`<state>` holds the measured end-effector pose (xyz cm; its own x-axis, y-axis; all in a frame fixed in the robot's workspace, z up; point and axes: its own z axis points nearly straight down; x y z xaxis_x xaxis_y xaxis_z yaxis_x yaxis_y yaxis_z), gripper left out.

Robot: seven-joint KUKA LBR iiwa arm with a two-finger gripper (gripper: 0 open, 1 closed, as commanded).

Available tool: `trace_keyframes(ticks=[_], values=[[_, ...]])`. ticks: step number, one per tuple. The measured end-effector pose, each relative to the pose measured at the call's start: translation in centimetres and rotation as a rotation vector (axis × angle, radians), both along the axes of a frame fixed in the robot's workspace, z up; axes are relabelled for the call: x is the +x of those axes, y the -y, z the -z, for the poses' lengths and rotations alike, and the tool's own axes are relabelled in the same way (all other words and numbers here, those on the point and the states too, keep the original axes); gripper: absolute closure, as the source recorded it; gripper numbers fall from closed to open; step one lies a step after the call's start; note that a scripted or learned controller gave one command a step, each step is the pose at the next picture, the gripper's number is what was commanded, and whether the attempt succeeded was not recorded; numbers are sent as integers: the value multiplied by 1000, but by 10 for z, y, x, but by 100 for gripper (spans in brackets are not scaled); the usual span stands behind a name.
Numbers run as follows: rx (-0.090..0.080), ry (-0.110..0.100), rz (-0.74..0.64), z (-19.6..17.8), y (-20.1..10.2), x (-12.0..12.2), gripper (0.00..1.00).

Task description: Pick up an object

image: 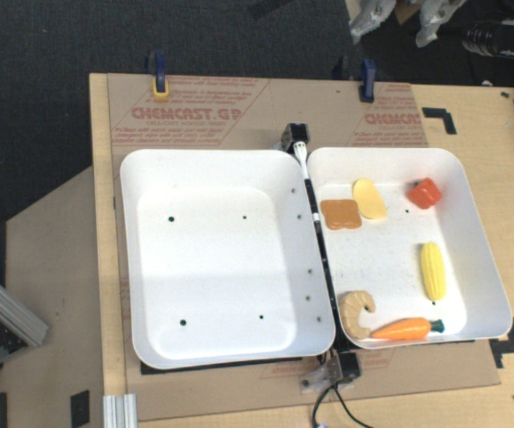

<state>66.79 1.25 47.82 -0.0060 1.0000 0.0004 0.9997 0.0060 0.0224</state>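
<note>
The right bin [471,239] holds several toy foods. A brown bread slice [340,214] lies beside a pale yellow piece [369,199] near the bin's far left. A red pepper [424,193] sits at the far right. A corn cob [433,271] lies along the right side. A beige croissant [357,308] and an orange carrot [404,329] rest at the near edge. My gripper [402,20] hangs high beyond the bench's far edge, well away from the bins, open with nothing between its fingers.
The left bin [150,266] stands beside the right one on a cardboard sheet [239,105]. Two clamps [159,74] [368,78] hold the sheet's far edge. A black clip [294,136] joins the bins at the far end.
</note>
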Motion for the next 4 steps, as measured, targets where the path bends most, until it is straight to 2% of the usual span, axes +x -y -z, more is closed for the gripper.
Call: trace_keyframes(ticks=[1,2,4], values=[[-3,-17,4,0,2,-1,100],[-2,-27,14,37,77,-2,100],[-6,-18,14,30,243,-2,100]])
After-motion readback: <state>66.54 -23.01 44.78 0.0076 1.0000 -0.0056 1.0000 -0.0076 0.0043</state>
